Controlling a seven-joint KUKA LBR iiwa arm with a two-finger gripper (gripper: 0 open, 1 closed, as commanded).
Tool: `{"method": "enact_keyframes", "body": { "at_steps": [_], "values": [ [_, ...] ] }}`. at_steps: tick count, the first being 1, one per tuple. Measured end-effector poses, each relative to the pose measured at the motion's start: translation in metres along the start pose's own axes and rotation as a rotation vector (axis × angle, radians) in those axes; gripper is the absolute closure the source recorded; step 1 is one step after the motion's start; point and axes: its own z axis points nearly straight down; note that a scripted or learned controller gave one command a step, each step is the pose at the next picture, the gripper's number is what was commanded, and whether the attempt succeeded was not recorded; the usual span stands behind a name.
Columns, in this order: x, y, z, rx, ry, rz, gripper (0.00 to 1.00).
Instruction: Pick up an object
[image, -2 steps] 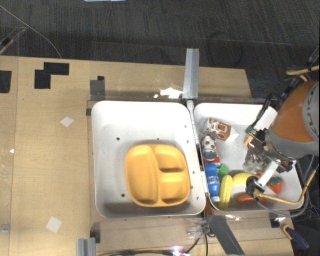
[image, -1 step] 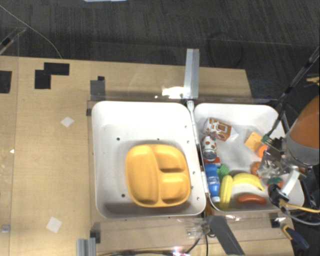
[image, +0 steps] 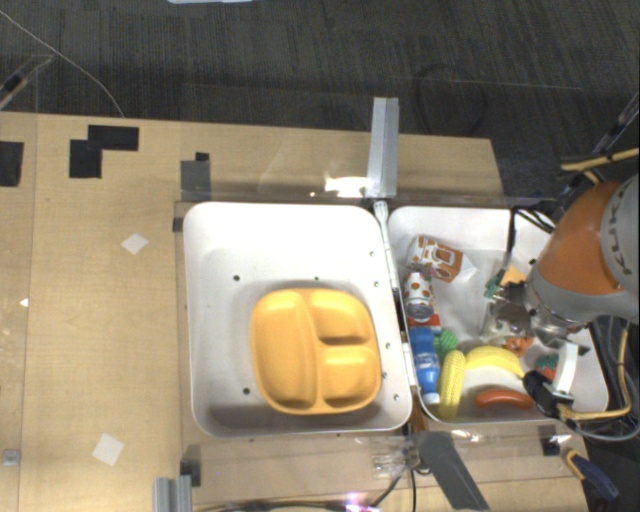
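Banana (image: 492, 360) at lower right of frame, in right bin (image: 470, 225), jammed against corn (image: 452, 382), red sausage (image: 503, 399), blue bottle (image: 424, 352). Gripper (image: 515, 322) just above banana; grip state: cannot tell. Risk: clutter crowds grasp, object slips out. Yellow tray (image: 315, 348) alone in left bin (image: 280, 225).

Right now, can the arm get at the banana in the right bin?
Probably yes. The banana lies on top of the pile in the right bin, uncovered, and the gripper hangs just above it. The corn cob crowds its left end.

Grey arm (image: 590, 290) with a rounded orange band and black cables.
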Motion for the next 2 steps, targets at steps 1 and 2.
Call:
{"method": "enact_keyframes", "body": {
  "at_steps": [1,2],
  "values": [
    [-0.015,-0.023,0.006,-0.021,-0.001,-0.229,1.00],
    [-0.016,0.026,0.007,-0.016,-0.003,-0.365,1.00]
  ]
}}
